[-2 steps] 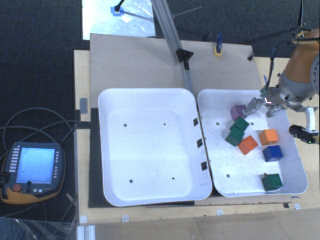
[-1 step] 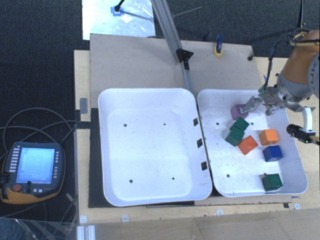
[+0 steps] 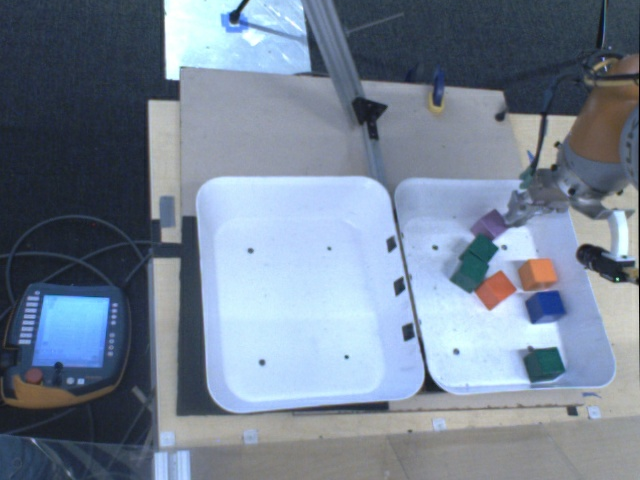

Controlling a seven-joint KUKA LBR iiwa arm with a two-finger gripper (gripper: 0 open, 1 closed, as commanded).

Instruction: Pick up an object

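- Nearest the camera, at the bench's front left: a teach pendant (image 3: 62, 343) with a lit screen, cables looping around it.
- Two shallow white bins side by side. Left bin (image 3: 230, 368) holds nothing I can make out beyond small dark dots on its floor. Right bin (image 3: 440, 368) holds all the blocks.
- Count, right bin: seven small blocks. Three green — one alone near the front right corner (image 3: 543, 364), two touching or stacked mid-bin (image 3: 474, 264). Two orange — one (image 3: 495, 290) just beside the green pair, one (image 3: 538, 273) further right. One blue (image 3: 545, 306), just in front of the right-hand orange. One purple (image 3: 489, 224), at the back of the cluster.
- Gripper (image 3: 521, 208) sits at the purple block's upper right edge, touching or very close. Whether the pincer is wide, narrow or closed on anything: cannot tell, it is too small and blurred here.
- Likely target: purple block, judged from the gripper's position.
- Handling judgement: blocks look rigid, light, not fragile. Flat faces should suit a two-finger pinch across opposite sides.
- Risk: the purple block lies tilted and near the green pair, so a finger may nudge a neighbour or slip off an edge.
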